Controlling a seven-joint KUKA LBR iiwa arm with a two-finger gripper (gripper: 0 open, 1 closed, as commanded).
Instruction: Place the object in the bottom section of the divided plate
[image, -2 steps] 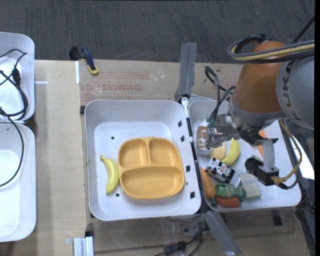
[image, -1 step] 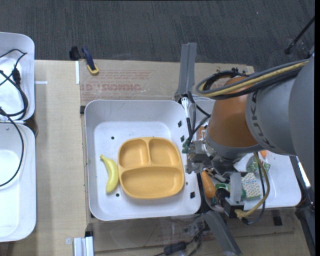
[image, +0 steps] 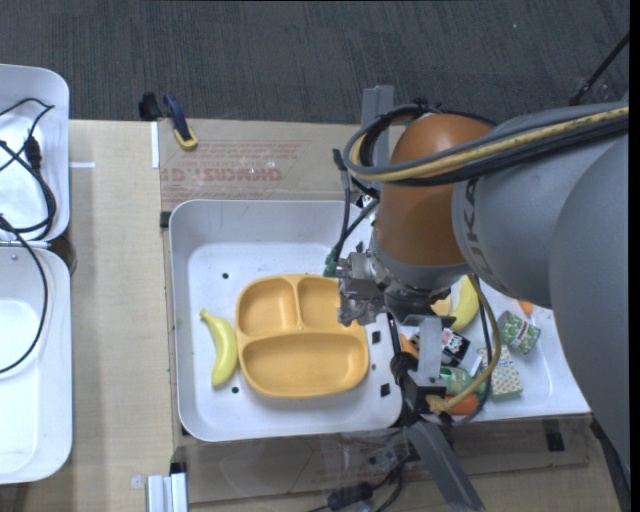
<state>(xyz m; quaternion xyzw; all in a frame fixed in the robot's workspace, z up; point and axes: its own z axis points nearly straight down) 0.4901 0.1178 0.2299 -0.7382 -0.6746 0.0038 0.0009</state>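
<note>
Camera view, looking down: the orange divided plate (image: 300, 340) lies in the left white bin (image: 190, 330) at frame centre, its large bottom section bare. A yellow banana (image: 222, 348) rests just left of the plate, apart from it. The gripper (image: 352, 300) hangs over the plate's upper right edge; its state cannot be made out. Right of it, the grey arm (image: 540, 200) hides much of the right bin (image: 560, 385), where small packets (image: 512, 350) and another yellow fruit (image: 464, 302) peek out.
</note>
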